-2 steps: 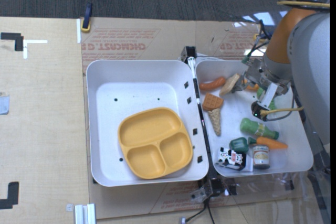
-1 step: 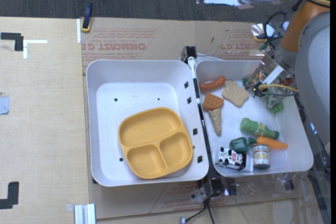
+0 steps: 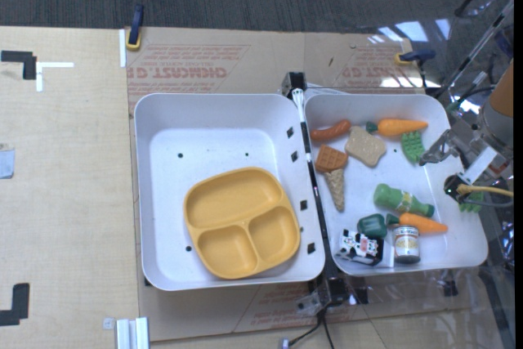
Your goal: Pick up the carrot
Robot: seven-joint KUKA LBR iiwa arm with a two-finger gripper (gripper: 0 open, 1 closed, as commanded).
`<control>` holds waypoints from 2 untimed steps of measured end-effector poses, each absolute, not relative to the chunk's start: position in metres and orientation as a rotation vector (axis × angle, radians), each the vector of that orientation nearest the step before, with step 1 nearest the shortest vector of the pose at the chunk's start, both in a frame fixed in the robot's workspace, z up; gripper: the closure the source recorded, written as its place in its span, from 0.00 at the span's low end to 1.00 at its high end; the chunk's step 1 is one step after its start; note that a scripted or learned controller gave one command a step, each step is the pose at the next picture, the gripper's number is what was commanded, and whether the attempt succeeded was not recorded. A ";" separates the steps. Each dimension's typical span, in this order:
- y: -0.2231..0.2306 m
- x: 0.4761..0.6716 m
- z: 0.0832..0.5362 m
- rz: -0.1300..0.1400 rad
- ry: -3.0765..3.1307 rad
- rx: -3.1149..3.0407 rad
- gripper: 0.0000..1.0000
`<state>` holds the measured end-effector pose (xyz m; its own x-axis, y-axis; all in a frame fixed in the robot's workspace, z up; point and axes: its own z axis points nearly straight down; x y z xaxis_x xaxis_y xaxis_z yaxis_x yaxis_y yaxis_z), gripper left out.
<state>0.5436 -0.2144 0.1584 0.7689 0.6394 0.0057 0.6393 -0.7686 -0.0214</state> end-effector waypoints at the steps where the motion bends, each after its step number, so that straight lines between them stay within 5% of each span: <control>1: -0.199 0.483 0.090 -0.009 -0.842 -2.987 0.00; 2: -0.191 0.497 0.090 0.007 -0.320 -3.121 0.00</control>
